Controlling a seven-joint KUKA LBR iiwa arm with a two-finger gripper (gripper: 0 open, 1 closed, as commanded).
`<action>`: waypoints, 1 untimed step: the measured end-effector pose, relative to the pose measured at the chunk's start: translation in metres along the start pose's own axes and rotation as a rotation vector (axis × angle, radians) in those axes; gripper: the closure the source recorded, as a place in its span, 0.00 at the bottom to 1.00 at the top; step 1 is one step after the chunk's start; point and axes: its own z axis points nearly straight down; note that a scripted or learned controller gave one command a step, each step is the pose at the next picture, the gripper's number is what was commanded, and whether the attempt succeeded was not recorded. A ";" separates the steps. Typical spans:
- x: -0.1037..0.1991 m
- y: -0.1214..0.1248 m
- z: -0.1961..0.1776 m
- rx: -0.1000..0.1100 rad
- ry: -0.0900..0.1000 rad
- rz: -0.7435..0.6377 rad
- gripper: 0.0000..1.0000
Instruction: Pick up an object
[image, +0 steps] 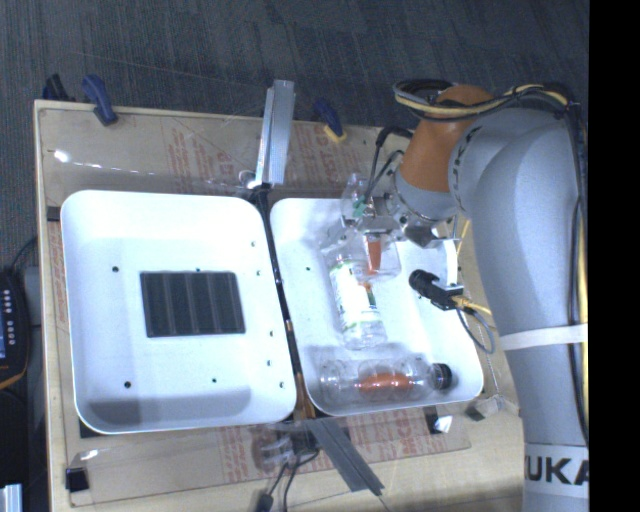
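Left bin (100, 300): we see a shallow white plastic tray with rounded corners and a smooth, matte floor dotted with small holes; a dark ribbed rectangular panel (192, 303) lies flat near its middle
Right bin (300, 300): we see the same white rounded tray, set just beside the left one, with a dark seam between them
Upright bottle (357, 300): we see a clear plastic bottle lying along the right bin's length, cylindrical, glossy, with a white label bearing green marks; its neck end points toward the pincer
Lower bottle (380, 378): we see a second clear bottle lying on its side across the near end of the right bin, with an orange patch inside or on it and a dark cap at its right end
Pincer (373, 235): we see the gripper low over the far end of the right bin, at the neck end of the upright bottle; the glare and clear parts hide its tips, so we cannot tell how it stands or whether it touches the bottle
Arm (520, 230): we see smooth grey casing with an orange band above the wrist, reaching in from the right
Bench (200, 150): we see a pale wooden board with faint red print, blue clamps on its far edge
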 end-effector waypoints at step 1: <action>0.032 -0.027 0.007 -0.012 -0.003 0.094 0.00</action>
